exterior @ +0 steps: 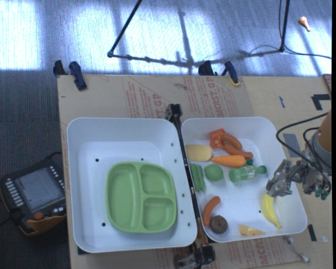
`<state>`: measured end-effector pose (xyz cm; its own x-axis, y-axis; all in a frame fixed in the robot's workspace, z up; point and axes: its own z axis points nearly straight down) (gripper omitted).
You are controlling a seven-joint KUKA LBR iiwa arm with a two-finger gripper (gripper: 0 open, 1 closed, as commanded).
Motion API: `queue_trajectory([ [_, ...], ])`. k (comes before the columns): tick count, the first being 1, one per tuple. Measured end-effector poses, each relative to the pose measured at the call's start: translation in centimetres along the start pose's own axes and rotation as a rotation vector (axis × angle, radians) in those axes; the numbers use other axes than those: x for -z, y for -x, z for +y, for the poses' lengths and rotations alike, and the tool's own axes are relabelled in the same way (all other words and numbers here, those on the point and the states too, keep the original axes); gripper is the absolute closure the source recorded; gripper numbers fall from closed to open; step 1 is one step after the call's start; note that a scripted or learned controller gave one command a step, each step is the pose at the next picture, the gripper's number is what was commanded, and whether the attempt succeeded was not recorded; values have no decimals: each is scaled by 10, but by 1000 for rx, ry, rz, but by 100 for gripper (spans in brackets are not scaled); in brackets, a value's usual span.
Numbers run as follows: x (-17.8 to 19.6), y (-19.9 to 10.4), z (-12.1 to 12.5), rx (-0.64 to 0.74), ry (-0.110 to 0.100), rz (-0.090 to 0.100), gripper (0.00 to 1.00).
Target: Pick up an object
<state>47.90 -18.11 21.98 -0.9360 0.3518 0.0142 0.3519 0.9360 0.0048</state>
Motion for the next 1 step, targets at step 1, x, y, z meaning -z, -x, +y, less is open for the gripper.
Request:
queue_trajectory([
  [1,7,1,1,-5,2,5,100],
])
